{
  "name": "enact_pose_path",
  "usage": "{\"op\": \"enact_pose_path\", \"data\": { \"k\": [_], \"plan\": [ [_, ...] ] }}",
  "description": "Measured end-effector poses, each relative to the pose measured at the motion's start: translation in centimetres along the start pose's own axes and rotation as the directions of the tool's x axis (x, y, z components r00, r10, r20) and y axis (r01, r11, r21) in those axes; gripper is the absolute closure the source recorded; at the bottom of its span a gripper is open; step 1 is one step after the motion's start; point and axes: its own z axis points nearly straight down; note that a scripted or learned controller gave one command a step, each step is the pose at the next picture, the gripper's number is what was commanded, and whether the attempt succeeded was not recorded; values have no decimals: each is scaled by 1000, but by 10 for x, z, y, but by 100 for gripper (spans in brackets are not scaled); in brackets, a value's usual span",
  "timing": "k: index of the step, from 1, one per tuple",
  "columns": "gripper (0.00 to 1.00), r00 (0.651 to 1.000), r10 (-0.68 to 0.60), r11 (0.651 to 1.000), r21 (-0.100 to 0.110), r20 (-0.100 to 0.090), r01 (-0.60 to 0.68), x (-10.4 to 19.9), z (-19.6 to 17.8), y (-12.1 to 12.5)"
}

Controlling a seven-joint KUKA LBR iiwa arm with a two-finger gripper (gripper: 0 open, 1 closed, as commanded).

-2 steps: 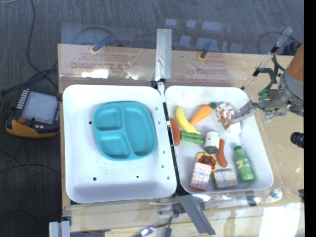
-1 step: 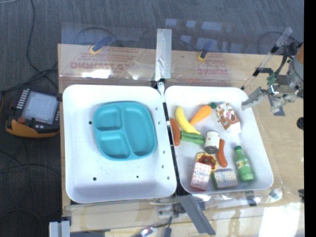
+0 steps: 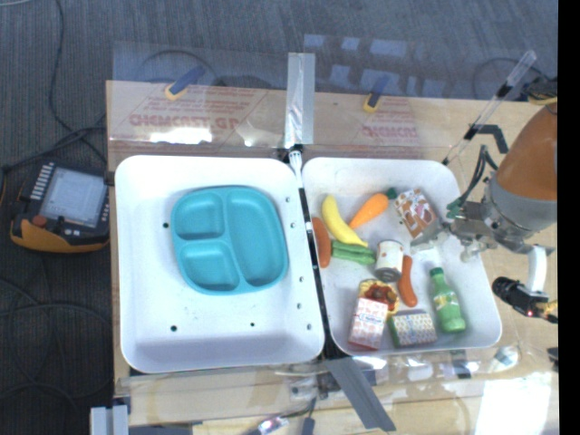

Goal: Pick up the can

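Observation:
The can point(image 3: 390, 260) is small and pale with a dark band. It stands near the middle of the right bin point(image 3: 471, 333), between a green vegetable point(image 3: 353, 253) and a red pepper point(image 3: 408, 281). The gripper point(image 3: 459, 234) hangs over the bin's right side, to the right of the can and slightly further back, apart from it. Nothing shows in its grasp. The grey arm with its orange band point(image 3: 535, 166) comes in from the right edge.
Around the can lie a banana point(image 3: 340, 222), a carrot point(image 3: 369, 209), a snack bag point(image 3: 414, 211), a green bottle point(image 3: 446, 302), a red carton point(image 3: 371, 314) and a patterned box point(image 3: 412, 328). The left bin point(image 3: 145, 333) holds a blue divided plate point(image 3: 228, 238).

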Motion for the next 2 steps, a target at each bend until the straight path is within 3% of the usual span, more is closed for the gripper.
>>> {"op": "enact_pose_path", "data": {
  "k": [1,2],
  "plan": [
    [0,999,44,999,-2,3,-44,8,-12,94],
    [0,999,42,999,-6,-8,-42,12,58,32]
  ]
}}
